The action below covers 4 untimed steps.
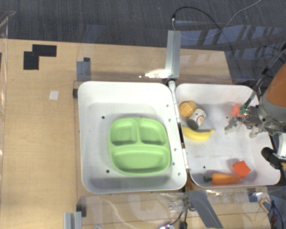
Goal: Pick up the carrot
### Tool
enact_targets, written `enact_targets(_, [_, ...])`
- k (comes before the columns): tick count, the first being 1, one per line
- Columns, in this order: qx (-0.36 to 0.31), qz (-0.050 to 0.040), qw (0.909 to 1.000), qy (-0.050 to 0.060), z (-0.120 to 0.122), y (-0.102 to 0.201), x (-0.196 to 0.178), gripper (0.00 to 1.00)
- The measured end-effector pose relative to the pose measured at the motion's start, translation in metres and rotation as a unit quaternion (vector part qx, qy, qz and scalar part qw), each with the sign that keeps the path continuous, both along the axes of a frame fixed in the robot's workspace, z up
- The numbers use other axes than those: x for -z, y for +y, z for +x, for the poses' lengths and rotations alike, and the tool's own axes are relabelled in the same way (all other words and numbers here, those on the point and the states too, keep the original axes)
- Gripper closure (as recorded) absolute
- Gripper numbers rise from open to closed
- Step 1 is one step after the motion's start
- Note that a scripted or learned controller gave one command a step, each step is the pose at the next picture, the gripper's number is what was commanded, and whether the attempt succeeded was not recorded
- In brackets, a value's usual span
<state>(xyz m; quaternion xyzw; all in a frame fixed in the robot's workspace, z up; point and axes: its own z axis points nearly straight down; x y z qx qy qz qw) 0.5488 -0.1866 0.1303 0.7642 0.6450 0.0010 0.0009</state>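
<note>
The carrot (225, 178) is being left lying at the right bin's (214, 99) front edge, well apart from the tool (240, 123), which is being held open above the bin's right side.

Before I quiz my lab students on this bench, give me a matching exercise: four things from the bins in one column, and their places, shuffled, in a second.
Things:
1. carrot
2. banana
3. green divided plate
4. orange block

Places:
A. middle of the left bin
B. front edge of the right bin, lying flat
C. just above the carrot's right end
D. right bin, near the divider between the bins

Pairs: 1-B, 2-D, 3-A, 4-C
</note>
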Motion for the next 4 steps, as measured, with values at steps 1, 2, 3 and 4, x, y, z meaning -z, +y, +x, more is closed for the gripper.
enact_targets(1, [0.153,0.0000,0.9882,-0.001,0.072,-0.011,-0.092,0.00])
enact_targets(2, [0.065,0.0003,0.9979,0.000,0.012,0.006,-0.010,0.00])
enact_targets(3, [0.024,-0.0003,0.9997,-0.001,0.117,0.002,0.028,0.00])
enact_targets(4, [-0.047,-0.0003,0.9989,-0.001,0.028,-0.008,0.039,0.00])
